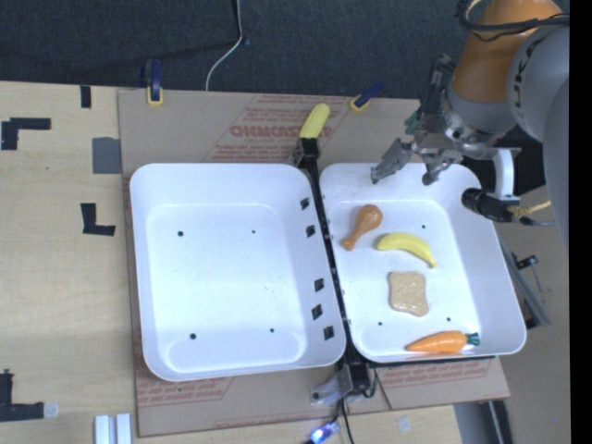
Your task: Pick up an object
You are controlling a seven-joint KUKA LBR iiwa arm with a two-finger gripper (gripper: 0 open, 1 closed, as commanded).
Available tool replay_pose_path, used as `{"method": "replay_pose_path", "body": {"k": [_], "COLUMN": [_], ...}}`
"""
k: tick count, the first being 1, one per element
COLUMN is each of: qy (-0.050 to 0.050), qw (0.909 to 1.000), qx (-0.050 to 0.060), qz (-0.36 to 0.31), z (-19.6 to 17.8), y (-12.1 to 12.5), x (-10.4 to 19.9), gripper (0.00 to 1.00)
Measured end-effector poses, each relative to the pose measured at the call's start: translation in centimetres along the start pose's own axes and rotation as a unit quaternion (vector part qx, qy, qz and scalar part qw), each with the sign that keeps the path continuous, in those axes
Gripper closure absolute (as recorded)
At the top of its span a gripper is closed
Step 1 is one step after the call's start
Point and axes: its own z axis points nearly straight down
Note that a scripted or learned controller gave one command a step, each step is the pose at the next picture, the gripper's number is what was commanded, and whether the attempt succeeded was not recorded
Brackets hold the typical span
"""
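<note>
The hand (407, 166) hung over the far edge of the right bin (490, 276), its two dark fingers (387, 167) splayed apart with nothing between them. All four toy foods lay in that bin, nearer the camera than the hand.

Closest to the hand was the drumstick (362, 225), just below it and slightly left. Its long axis ran on a diagonal, the rounded meaty end pointing up and right towards the hand and the thin bone end down and left towards the divider between the bins. It looked like smooth orange-brown plastic. The banana (406, 246), a glossy yellow crescent, lay just right of the drumstick, roughly crosswise, its curve arching upward and its right tip dipping. Below it sat the bread slice (408, 293), a flat tan piece with rounded corners and a matte, faintly mottled face. Farthest from the hand, the carrot (438, 343) rested against the near rim, nearly horizontal, its orange taper pointing left and its small green top right.

The left bin (222, 271) was a shallow white tray with rounded corners. Both bins sat on brown cardboard on the pale wooden worktop (55, 276).
</note>
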Motion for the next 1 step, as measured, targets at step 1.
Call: {"method": "replay_pose_path", "body": {"k": [1], "qy": [0.001], "qw": [1.0], "qx": [0.006], "qz": [0.0], "z": [13.6], "y": [-3.49], "x": [2.8], "gripper": [0.0]}}
